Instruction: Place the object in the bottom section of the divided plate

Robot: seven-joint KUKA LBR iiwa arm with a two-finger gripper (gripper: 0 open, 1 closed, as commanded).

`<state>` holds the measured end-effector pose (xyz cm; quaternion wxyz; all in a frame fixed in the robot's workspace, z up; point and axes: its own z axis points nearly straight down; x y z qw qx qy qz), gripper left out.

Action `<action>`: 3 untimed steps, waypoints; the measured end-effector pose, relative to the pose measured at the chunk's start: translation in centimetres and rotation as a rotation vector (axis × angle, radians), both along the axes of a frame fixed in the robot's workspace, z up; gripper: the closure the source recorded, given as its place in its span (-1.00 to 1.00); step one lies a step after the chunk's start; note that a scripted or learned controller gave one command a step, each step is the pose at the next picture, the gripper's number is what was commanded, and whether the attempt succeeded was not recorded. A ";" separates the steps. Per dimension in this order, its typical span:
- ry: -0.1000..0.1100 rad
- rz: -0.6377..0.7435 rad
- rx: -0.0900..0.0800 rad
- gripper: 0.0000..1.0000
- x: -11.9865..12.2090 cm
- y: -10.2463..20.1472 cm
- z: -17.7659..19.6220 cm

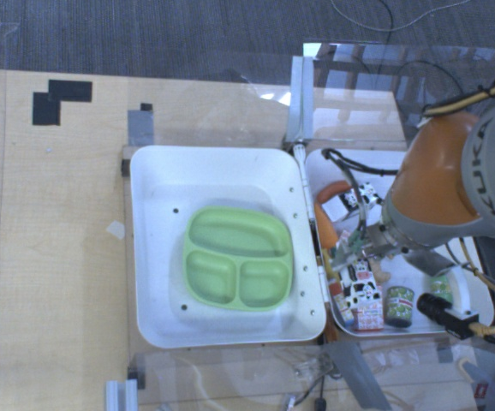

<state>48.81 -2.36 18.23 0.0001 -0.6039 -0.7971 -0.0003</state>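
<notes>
A light green divided plate [237, 258] lies in the left white bin [153, 229], with one long section at its far side and two smaller sections at its near side; all look bare. My gripper [348, 252] reaches down into the right bin [479, 302], near that bin's left wall, and the grey and orange arm covers much of it. Around the gripper lie an orange object [327, 204], a black-and-white patterned box [364, 293], a small red and white carton [367, 318] and a green can [399, 306]. I cannot see anything held.
The ridge between the two bins [309, 229] runs just left of the gripper. A clear upright panel [350, 92] stands behind the right bin. The wooden bench [50, 255] extends to the left with black tape marks [59, 99].
</notes>
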 end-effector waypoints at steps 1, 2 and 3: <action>-0.001 0.022 -0.001 1.00 0.0 -2.3 0.0; -0.001 0.153 -0.001 1.00 6.8 1.9 0.0; -0.003 0.280 -0.001 1.00 11.4 8.9 0.1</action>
